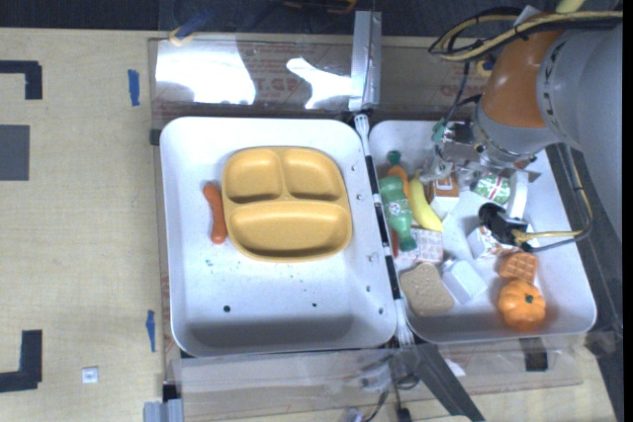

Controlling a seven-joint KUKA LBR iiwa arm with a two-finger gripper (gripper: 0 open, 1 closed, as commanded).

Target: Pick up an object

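Grey arm [579, 84] is hovering over the cluttered right bin [579, 301], can't tell the jaws' state; I'd be targeting something isolated like the pumpkin [521, 303].

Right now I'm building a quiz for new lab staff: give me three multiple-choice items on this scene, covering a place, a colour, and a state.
1. Where does the yellow divided tray lie?
A. left bin
B. right bin
C. bare bench

2. What colour is the sausage-shaped item beside that tray?
A. blue
B. orange
C. white

3. How does the bottle rest?
A. lying on its side
B. standing upright
C. lifted above the bin

Answers: 1 A, it sits in the left bin. 2 B, it looks orange. 3 A, its length lies flat along the right bin wall.
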